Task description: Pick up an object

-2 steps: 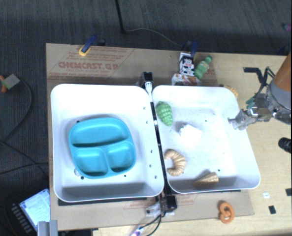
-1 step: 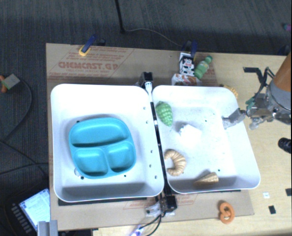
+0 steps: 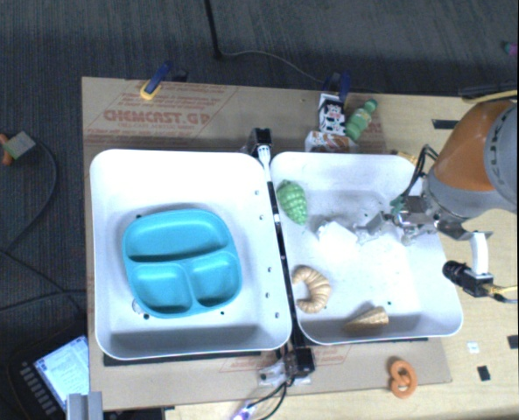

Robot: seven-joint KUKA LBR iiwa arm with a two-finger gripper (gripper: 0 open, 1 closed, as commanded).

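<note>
Right now the arm (image 3: 473, 160) reaches in over the right bin (image 3: 434, 326), with the gripper (image 3: 383, 221) low near the bin's middle-right, pointing toward the centre. Finger state: cannot tell, the tip is small and blurred against the white floor. Nothing is visibly held.

Candidates in the right bin: green ridged object (image 3: 292, 201) at the upper left by the divider, croissant-like pastry (image 3: 312, 288) at the lower left, cone-shaped piece (image 3: 368, 318) near the front wall. A whitish lump (image 3: 332, 233) sits just beside the gripper tip, hard to make out against the bin. Left bin (image 3: 106, 234) holds a blue divided tray (image 3: 182, 260).

My read: approach/descent phase of the pick, no grasp confirmed. The whitish lump looks like the nearest target; the others are well apart from the tip.

Next move calls for centring over one object, straddling it, closing, then lifting straight up. Low contrast on the lump and the nearby bin floor make a miss plausible.
</note>
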